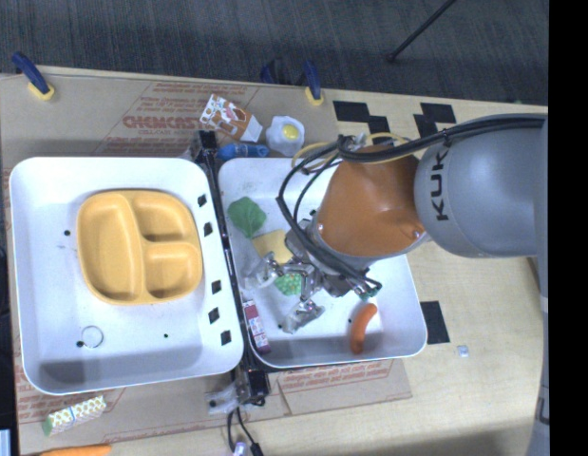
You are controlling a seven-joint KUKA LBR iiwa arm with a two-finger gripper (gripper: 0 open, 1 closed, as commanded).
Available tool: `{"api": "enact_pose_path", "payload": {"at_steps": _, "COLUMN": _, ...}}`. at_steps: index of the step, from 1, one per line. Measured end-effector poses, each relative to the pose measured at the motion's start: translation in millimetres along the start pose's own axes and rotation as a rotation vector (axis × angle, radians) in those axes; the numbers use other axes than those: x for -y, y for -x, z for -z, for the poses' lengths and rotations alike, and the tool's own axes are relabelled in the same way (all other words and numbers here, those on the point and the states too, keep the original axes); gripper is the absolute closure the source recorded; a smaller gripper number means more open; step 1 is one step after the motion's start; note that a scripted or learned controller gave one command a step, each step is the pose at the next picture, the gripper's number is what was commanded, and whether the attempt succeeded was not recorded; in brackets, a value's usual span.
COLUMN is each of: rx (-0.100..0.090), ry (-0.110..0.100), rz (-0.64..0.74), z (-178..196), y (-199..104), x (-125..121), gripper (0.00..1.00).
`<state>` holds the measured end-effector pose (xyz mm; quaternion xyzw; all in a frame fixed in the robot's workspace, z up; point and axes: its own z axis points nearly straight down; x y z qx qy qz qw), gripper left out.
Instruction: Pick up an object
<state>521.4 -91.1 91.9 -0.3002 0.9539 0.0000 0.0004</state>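
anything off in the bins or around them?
Yes. Several items lie outside the bins: a small carton, a blue item and a yellow-white item on the bench behind the right bin, and a wrapped packet before the left bin.

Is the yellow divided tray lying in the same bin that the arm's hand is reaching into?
No: the yellow divided tray lies in the left bin, while the hand is down in the right bin.

Bins glossy white plastic; yellow tray smooth matt plastic; bench pale wood.
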Motion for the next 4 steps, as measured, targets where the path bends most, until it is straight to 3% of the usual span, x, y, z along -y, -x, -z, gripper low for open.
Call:
{"api": "enact_pose_path", "payload": {"at_steps": 1, "rx": -0.003, "ry": 0.003, "rz": 0.040, "z": -0.5, "y": -13.0, "x": -5.8, "gripper": 0.00}}
{"api": "enact_pose_path", "payload": {"at_steps": 2, "rx": -0.003, "ry": 0.002, "rz": -0.012, "z": -0.5, "y": -11.8, "x": -4.9, "gripper": 0.00}}
{"api": "enact_pose_path", "payload": {"at_steps": 3, "rx": -0.004, "ry": 0.004, "rz": 0.498, "z": -0.6, "y": -30.5, "x": -12.1, "gripper": 0.00}}
{"api": "enact_pose_path", "payload": {"at_steps": 4, "rx": -0.005, "ry": 0.006, "rz": 0.794, "z": -0.6, "y": -43.7, "x": -16.3, "gripper": 0.00}}
